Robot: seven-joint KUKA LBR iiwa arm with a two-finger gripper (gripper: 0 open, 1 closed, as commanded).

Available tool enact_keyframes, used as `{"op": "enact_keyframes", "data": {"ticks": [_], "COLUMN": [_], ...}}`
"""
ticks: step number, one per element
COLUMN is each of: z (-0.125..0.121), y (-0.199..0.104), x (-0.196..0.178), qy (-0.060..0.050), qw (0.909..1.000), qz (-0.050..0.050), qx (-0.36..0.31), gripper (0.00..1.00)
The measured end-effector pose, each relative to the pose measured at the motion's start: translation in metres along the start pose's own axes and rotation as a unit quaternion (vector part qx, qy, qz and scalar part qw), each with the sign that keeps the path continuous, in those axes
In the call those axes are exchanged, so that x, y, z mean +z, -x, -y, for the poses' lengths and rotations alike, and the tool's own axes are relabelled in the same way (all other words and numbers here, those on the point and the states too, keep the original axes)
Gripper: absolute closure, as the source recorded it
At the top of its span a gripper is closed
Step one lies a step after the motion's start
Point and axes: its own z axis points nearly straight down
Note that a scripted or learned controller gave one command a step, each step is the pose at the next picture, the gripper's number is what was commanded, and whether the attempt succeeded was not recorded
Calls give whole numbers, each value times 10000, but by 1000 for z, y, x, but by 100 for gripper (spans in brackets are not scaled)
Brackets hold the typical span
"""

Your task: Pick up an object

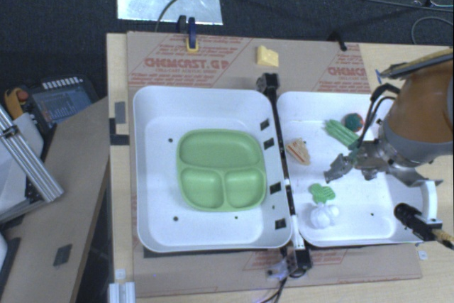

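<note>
Bench (117, 152) topped with printed cardboard sheet (213, 60), carrying two white bins side by side, left bin (152, 152) and right bin (369, 223), plus a small yellow block (267, 56).

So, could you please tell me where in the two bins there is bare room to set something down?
Left bin: bare floor all around the green tray, widest along its left wall. Right bin: bare along the near edge, right of the white object. Its middle is crowded: wedge, green stick, teal ball, green piece and gripper.
</note>
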Motion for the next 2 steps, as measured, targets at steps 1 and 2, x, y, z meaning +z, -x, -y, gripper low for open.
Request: {"op": "enact_keyframes", "data": {"ticks": [1,2], "z": [-3,-8], "y": [0,-5], "x": [-6,37], "qy": [64,53], "qw": [10000,10000], "qz": [8,3], "qx": [-14,-7], "gripper": [0,0]}}
